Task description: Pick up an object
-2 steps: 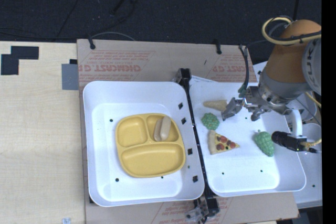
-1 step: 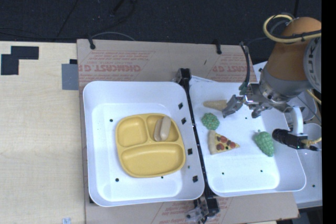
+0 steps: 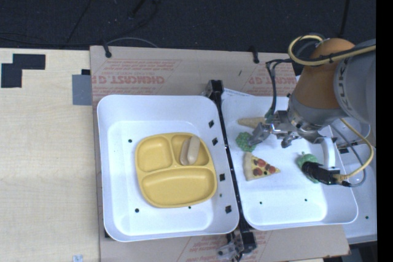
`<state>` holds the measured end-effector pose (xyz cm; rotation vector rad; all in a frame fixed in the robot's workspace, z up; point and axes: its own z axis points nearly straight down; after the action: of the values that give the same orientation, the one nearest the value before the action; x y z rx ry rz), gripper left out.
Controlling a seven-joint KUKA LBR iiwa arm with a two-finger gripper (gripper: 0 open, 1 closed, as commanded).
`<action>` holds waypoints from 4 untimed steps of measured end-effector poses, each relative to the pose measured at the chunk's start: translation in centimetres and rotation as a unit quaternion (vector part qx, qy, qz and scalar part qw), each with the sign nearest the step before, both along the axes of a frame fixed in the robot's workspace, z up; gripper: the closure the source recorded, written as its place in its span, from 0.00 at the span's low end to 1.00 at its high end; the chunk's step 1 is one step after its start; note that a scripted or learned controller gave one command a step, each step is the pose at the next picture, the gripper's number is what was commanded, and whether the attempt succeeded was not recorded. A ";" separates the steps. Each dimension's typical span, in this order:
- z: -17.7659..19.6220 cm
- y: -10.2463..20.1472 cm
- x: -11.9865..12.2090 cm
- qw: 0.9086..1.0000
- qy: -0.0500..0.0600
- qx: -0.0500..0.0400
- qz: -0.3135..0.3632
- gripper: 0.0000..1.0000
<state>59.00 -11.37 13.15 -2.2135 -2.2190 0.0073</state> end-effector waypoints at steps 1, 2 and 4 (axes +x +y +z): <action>-4.7 0.1 -0.1 1.000 -0.001 0.000 -0.001 0.00; -3.4 0.0 0.0 1.000 -0.002 0.000 -0.003 1.00; 6.0 -0.6 0.5 1.000 -0.005 -0.001 -0.001 1.00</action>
<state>59.47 -11.94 19.16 -2.2213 -2.2242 -0.0019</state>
